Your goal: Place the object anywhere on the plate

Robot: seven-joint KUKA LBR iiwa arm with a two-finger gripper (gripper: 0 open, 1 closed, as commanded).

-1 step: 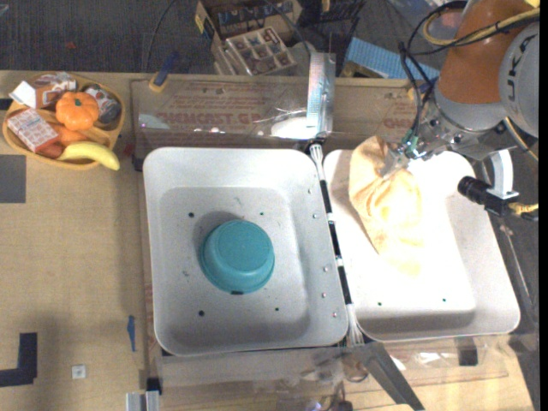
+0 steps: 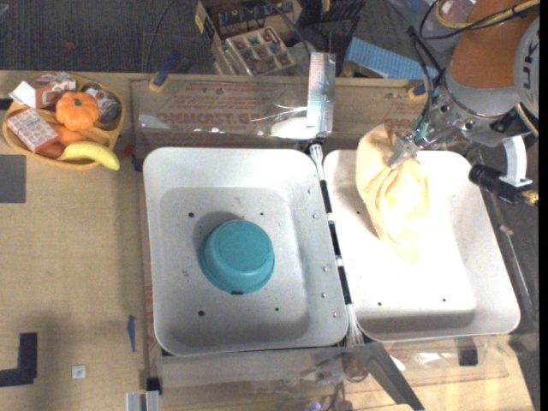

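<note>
Fruit basket: a shallow yellow bowl (image 2: pixel 51 148) at the upper left of the frame, holding an orange pumpkin-shaped toy (image 2: pixel 77 110), a yellow banana (image 2: pixel 92 153) and small printed boxes.
Left bin: a shallow white plastic bin (image 2: pixel 171 187) in the centre-left of the frame, with dark specks on its floor.
Plate: a round teal plastic plate (image 2: pixel 238 256) lying upside down on the floor of the left bin, slightly below the bin's middle.
Right bin: a second shallow white plastic bin (image 2: pixel 445 289) just beside the first, in the centre-right.
Object: a pale cream-yellow crumpled cloth (image 2: pixel 396 197), bunched and hanging over the upper left part of the right bin, well apart from the plate.
Gripper: the two-finger gripper (image 2: pixel 409 146) at the upper right, fingers pinching the gathered top of the cloth.
Arm: the grey arm with its orange band (image 2: pixel 497 20) entering from the upper right corner.
</note>
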